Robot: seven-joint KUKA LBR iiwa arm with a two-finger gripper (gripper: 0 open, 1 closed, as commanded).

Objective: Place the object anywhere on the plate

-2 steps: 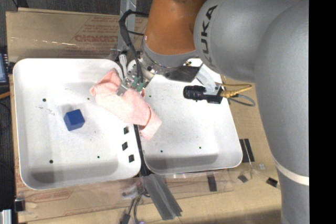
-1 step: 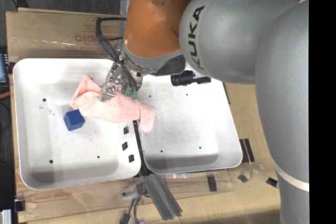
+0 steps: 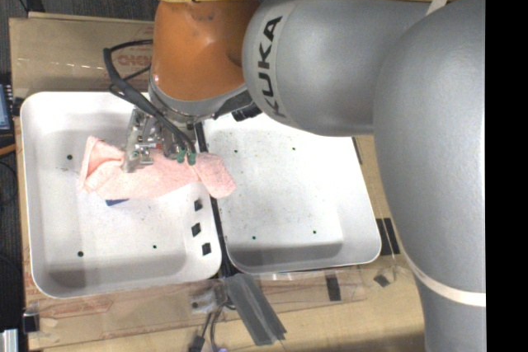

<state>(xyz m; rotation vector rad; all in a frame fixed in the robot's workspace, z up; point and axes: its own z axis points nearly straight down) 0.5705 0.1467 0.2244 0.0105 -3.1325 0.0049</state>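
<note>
Gripper [image 3: 153,146] sits low over pink cloth [image 3: 157,176] in left bin [image 3: 49,260], positioned for a grasp; grip state cannot be determined. Cloth drapes across the rim toward right bin [image 3: 297,210], so lifting may drag

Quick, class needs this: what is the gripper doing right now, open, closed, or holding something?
Gripper: over the pink cloth in the left bin; open or closed cannot be told.

Fixed camera above bench, slanting down on both bins [image 3: 49,202], close
</note>
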